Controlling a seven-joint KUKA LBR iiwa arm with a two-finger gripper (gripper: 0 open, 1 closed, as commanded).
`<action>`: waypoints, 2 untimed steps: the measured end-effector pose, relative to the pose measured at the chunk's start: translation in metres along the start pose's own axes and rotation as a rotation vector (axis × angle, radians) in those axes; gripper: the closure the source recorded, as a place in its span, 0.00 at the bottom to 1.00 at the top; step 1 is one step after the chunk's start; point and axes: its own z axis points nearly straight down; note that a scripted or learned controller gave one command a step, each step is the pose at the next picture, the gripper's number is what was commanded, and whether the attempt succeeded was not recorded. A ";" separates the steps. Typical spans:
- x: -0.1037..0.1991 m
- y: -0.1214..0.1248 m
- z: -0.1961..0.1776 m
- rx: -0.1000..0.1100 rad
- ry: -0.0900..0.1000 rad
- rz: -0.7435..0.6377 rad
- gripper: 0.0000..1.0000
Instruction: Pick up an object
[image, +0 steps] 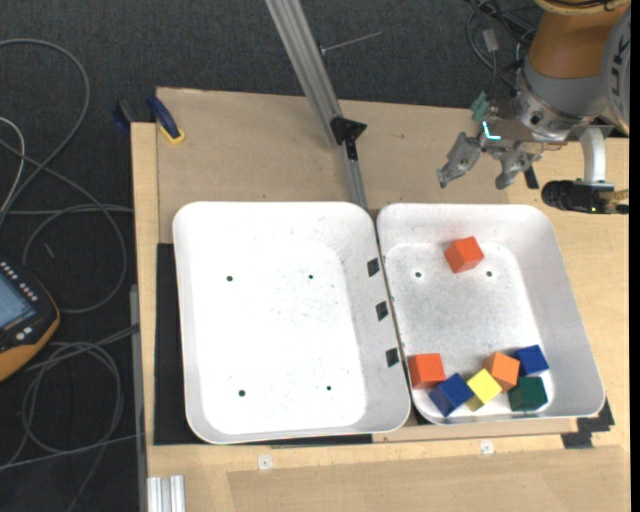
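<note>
Approach step — gripper (487, 168) hangs wide-jawed, holding nothing, beyond the right bin's (560, 262) far rim — next, descend onto the orange cube (464, 254).

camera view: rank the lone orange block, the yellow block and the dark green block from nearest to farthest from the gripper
1. The lone orange block, at the far end of the right bin, lies nearest the gripper, which hangs above the bin's far rim.
2. The yellow block, in the cluster at the bin's near edge.
3. The dark green block, at the near right corner, looks slightly farther.
</note>
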 end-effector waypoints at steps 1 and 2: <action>0.000 0.001 -0.003 -0.005 -0.001 -0.001 0.00; 0.000 0.001 0.039 0.000 -0.001 0.000 0.00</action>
